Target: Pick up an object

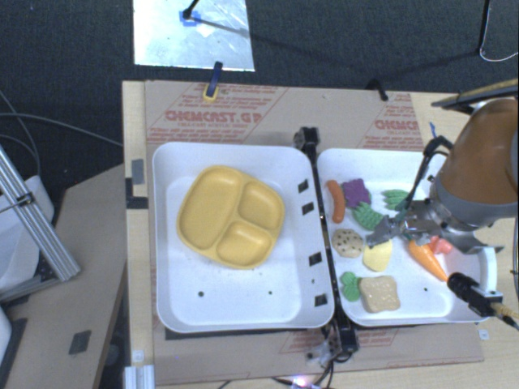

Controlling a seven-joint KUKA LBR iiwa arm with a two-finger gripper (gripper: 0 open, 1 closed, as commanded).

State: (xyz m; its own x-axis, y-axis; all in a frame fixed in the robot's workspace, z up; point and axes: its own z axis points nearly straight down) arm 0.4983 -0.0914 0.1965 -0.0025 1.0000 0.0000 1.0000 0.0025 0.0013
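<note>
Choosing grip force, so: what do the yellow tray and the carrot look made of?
Yellow tray: likely moulded plastic, matte to faintly glossy; uniform colour, rounded rims, three pressed compartments. Carrot: probably toy plastic or rubber; flat, saturated orange and smooth surface suggest a play-food piece, though hard or soft cannot be told from here.

Yellow tray – white bins; orange carrot, purple grapes, speckled cookie.
</note>
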